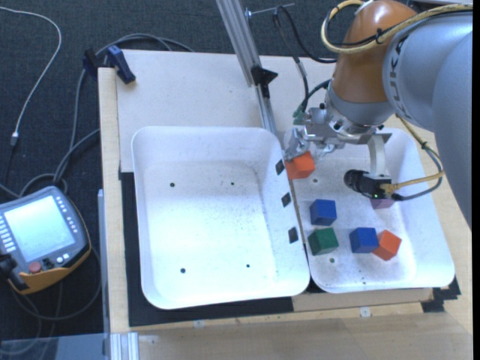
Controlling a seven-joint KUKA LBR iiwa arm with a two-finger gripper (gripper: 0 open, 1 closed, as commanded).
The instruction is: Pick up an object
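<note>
**Orange block in the jaws, close to the bin wall**

The gripper [307, 147] has its jaws closed on an orange block [301, 165], which hangs just below the fingertips at the left edge of the right bin [420, 265]. Most of the block juts out under the jaws, so the hold looks shallow; a quick move could let it twist or drop.

The wall shared with the left bin [150, 156] lies right beside the block, and a sideways sweep could clip it.

Farther from the block, toward the near rim, sit two blue blocks [323, 211] [364, 239], a green block [323, 241] and a second orange block [388, 244].
</note>
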